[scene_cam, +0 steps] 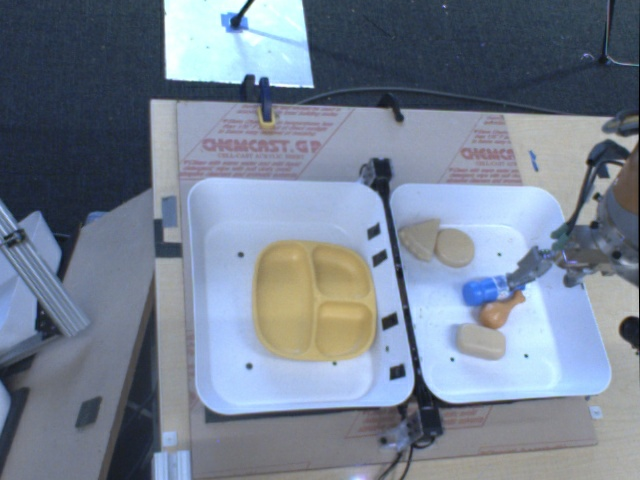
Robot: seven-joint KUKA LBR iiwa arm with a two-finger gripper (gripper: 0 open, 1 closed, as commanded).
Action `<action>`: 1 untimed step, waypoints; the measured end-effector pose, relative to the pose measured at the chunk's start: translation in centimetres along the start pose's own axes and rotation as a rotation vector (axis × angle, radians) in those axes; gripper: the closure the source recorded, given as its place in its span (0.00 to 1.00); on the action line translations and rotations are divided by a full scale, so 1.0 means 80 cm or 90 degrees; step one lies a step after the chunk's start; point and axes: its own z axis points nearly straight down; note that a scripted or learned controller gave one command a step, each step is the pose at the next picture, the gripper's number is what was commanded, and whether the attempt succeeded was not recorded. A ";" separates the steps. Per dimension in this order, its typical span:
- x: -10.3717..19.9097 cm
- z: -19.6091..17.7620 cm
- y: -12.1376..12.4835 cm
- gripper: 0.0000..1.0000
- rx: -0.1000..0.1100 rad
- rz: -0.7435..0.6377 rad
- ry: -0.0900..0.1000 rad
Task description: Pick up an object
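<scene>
From above, my arm (612, 230) comes in from the right edge and reaches down over the right bin (572, 313). My pincer (524, 273) hangs low over the middle of that bin, its tip right at a small blue bottle (486, 290) that lies on its side on the bin floor. I cannot tell whether my pincer is open or closed, nor whether it touches the bottle; the tip is too small and blurred to read.

Touching the bottle's near side lies an orange drumstick-shaped toy (500, 311), its thin end pointing up and to the right toward my pincer. Nearer still, just beside the drumstick, sits a pale tan block (481, 342). At the far left of the same bin are two more tan pieces side by side and touching: a wedge (421, 238) on the left and a round piece (455, 247) on the right, both apart from the bottle.

The left bin (215, 298) holds a yellow tray (313, 299) with divided compartments, lying flat in the middle. The two bins sit side by side on a brown sheet with red lettering (265, 146) that covers the table (120, 298). At the far edge of that sheet a blue and yellow clamp (263, 101) is fixed.
</scene>
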 end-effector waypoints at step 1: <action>0.000 -0.006 0.003 0.00 -0.006 -0.002 -0.001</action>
